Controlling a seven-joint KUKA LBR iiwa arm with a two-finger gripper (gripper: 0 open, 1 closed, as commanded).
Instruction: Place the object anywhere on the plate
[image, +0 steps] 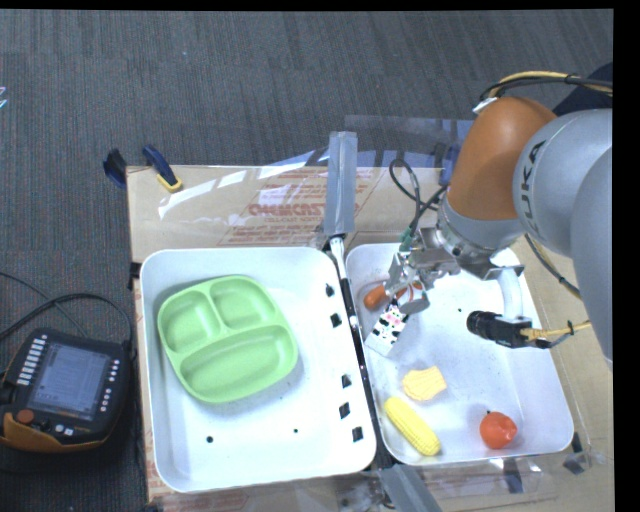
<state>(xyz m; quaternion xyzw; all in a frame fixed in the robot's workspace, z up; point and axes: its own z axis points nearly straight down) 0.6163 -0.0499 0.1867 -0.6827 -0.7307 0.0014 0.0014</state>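
Robot lab. Big grey arm (560, 190) over worktop (250, 200) w/ two white bins (180, 440). Control pendant (62, 388) on carpet, clamps (160, 168) at worktop edge.

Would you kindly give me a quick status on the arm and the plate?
Gripper low over right bin, at a black-and-white spotted carton. Green divided plate in left bin, nothing on it. No obstruction seen.

Gripper (408, 285) is sitting over the right bin (545, 390) near its left wall, above a black-and-white spotted item (389, 325) and an orange piece (374, 296). Green plate (228, 338) is lying in the left bin (250, 450). Corn (412, 425), yellow chunk (424, 382), tomato (498, 429) are resting along the right bin's front edge.
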